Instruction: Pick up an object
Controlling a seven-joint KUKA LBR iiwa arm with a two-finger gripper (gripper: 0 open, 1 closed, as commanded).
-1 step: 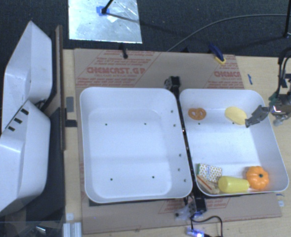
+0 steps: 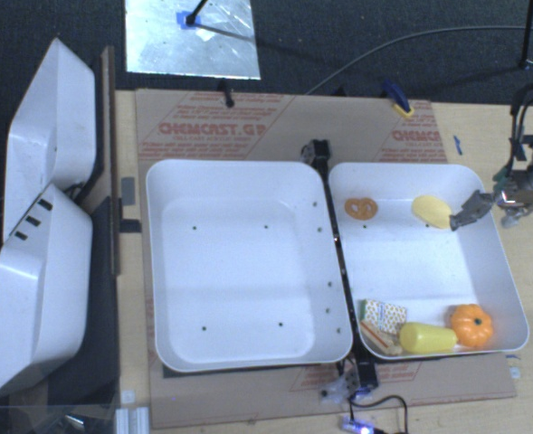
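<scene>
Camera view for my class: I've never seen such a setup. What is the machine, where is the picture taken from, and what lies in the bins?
One fixed camera looks down at a slant on a bench with two white bins. The machine is a robot arm reaching in from the right; its gripper sits at the right bin's far edge, beside a lemon. Nothing is visibly held. Also in that bin: a pretzel, a pumpkin, a yellow piece, a sandwich and a patterned item. The left bin shows bare white floor.
</scene>
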